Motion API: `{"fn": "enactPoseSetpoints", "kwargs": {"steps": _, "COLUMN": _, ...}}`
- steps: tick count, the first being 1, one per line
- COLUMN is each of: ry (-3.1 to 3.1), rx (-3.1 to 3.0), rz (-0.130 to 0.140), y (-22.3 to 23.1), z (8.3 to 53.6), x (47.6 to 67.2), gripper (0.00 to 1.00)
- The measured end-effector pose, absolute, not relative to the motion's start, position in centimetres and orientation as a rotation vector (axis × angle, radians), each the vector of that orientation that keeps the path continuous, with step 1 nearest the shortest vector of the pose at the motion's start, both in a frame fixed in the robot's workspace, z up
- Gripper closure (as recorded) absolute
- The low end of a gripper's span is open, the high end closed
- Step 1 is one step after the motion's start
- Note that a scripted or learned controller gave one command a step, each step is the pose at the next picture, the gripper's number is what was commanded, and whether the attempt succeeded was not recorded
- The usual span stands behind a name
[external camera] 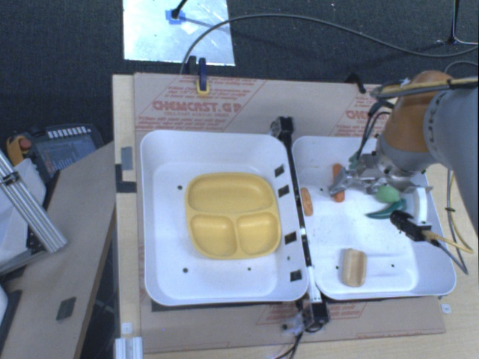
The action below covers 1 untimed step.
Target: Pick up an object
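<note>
pincer (346,179) low in right bin (374,283) | orange piece (337,181) at its tip | grip state: cannot tell

Below me the floor (60,43) was dark carpet, with a shiny metal plate (178,21) lying on it. A tan bench (71,223) stood at my far side, bearing an aluminium rail (30,208) and a grey pendant (63,149).
</note>
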State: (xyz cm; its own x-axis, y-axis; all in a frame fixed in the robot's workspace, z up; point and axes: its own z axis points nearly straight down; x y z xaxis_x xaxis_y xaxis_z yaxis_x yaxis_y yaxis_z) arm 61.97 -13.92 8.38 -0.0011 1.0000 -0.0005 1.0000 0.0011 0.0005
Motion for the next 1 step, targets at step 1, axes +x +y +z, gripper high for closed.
{"fn": "enactPoseSetpoints", "kwargs": {"steps": 1, "ry": 2.219, "rx": 2.218, "rz": 0.004, "y": -13.94, "z": 9.6, "x": 62.08, "gripper": 1.0}}
